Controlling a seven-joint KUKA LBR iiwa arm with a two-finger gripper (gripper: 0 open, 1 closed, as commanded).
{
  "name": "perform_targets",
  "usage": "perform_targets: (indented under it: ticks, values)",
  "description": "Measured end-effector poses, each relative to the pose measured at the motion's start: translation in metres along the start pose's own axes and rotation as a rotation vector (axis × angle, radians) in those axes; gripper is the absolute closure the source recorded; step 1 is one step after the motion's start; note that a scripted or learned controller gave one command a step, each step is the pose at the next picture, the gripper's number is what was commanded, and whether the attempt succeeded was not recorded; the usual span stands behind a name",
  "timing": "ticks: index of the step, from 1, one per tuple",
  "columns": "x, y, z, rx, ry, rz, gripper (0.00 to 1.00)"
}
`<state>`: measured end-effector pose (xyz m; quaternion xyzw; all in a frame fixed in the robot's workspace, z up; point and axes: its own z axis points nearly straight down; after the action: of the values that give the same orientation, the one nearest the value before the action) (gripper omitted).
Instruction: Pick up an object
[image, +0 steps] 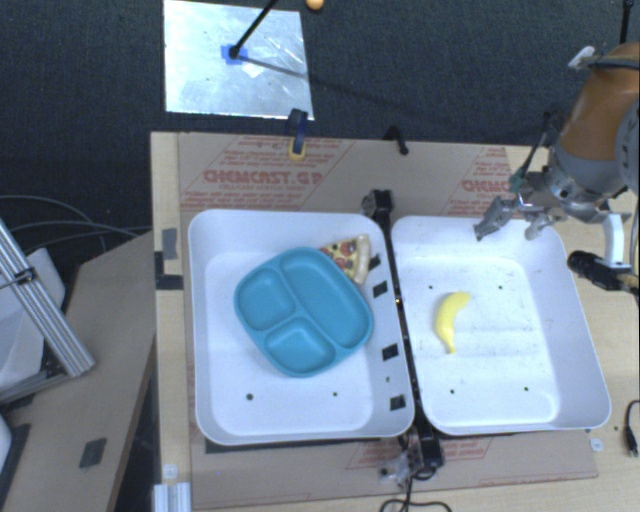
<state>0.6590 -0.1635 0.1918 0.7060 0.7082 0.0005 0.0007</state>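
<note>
overhead, open hand empty; banana alone below; plate, pizza slice apart.

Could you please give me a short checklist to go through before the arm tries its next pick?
1. Target in view: banana lies in the right bin: ok.
2. Banana unobstructed, apart from bin walls: ok.
3. Gripper open, nothing between its fingers: ok.
4. Gripper above the banana: not ok; it sits near the bin's far edge.
5. Other objects out of the way: blue divided plate and pizza slice lie in the left bin: ok.
</note>
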Motion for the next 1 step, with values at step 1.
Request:
perform_targets:
  ticks: [1]
  values:
    - [0.0062,-0.0550,0.0888,0.009,0.003,0.003,0.00]
